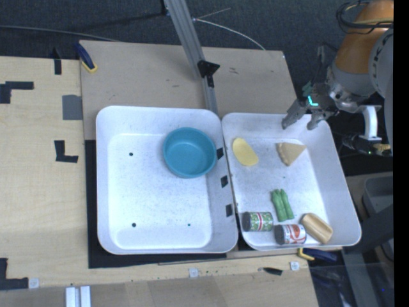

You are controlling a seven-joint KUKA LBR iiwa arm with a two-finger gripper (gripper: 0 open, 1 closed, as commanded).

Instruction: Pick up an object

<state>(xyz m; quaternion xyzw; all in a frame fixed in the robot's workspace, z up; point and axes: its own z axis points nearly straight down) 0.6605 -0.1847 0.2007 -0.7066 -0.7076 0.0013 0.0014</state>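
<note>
You are seeing the grey, orange-banded arm (364, 50) running off the right edge, and the labels on two small tins (257, 221) staying too blurred to read.

Both bins, the left bin (115, 190) and the right bin (332, 171), are white with fine dark speckles. A blue bowl (189, 152) sits in the left; the right holds a yellow piece (245, 152), tan wedge (291, 152), green pods (281, 204), a green-labelled can (257, 221), a red-and-white can (290, 234) and a tan roll (317, 228).

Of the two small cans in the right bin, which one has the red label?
The red-labelled can lies at the bin's near edge, against the bread roll. The other can, to its left, has a green label.
</note>
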